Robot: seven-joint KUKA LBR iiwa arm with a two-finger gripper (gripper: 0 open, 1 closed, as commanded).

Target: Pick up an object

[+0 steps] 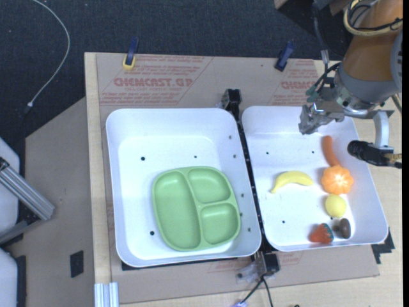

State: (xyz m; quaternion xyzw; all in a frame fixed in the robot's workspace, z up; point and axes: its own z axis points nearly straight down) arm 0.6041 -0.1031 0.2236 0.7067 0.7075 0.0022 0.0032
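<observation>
Strawberry (321, 234), kiwi (344, 228), lemon (335, 205), orange (337, 180), banana (292, 180) crowd the right bin (281, 232); end effector (312, 125) grip: cannot tell.

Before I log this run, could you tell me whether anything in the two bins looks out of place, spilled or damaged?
Nothing stands out. The green divided plate lies flat in the left bin. The banana, carrot, orange, lemon and strawberry lie intact along the right bin.

Arm (370, 50) reaching in from right, gripper (311, 124) pointing down, nothing between fingers
</observation>
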